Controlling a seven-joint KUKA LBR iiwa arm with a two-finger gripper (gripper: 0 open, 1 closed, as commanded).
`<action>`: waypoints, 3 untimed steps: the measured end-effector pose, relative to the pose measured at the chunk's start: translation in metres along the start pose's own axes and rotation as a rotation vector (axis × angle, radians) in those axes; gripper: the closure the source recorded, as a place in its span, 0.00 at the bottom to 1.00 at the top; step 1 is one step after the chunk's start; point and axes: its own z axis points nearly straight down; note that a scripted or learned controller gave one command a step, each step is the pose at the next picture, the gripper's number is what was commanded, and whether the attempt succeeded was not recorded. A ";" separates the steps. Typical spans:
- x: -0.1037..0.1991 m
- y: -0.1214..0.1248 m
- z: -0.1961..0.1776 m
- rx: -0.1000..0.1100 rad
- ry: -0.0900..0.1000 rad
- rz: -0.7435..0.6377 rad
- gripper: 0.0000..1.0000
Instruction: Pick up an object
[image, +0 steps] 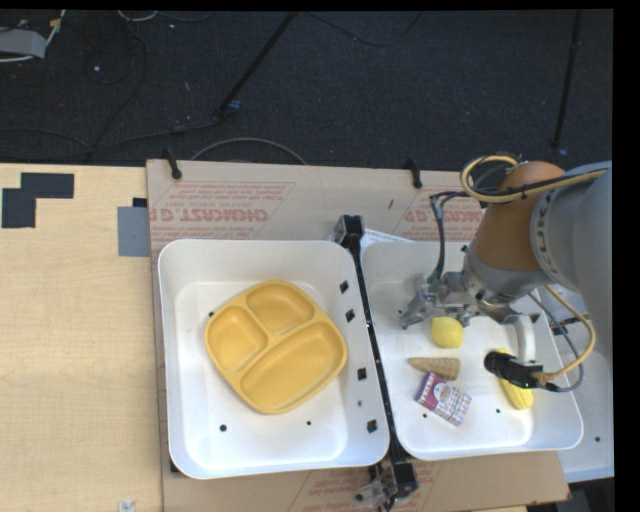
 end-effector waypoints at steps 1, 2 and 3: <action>0.000 0.000 -0.011 0.000 0.000 0.002 1.00; 0.009 0.000 -0.066 -0.006 -0.001 -0.002 1.00; 0.011 -0.004 -0.129 -0.007 -0.001 -0.002 1.00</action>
